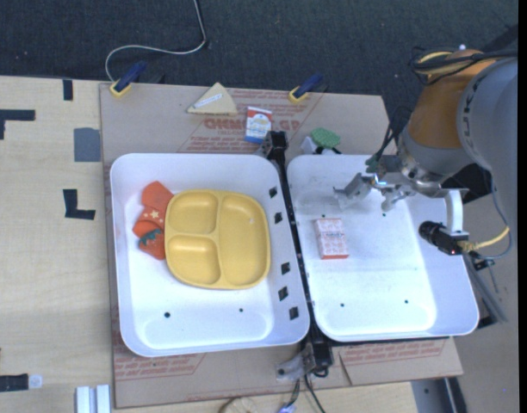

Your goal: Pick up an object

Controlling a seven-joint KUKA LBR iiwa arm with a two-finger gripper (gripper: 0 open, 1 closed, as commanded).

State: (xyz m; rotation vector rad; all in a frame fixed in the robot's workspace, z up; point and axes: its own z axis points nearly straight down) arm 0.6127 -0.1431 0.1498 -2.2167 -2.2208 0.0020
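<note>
Just below-left of our open pincer lies the pink box (untouched), right bin.

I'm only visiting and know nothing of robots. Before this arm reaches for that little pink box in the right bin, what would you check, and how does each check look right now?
1. Target in plain sight: ok. The pink box lies flat in the right bin, uncovered.
2. Room around the target: ok. Nothing touches the box.
3. Gripper free of cargo: ok. Nothing sits between its fingers.
4. Gripper above the target: not ok. It hangs over the far part of the bin, up and right of the box.
5. Fingers spread wide enough for the box: cannot tell at this slant.
6. Other clutter out of the way: ok. The yellow tray and orange toys lie in the left bin.
</note>
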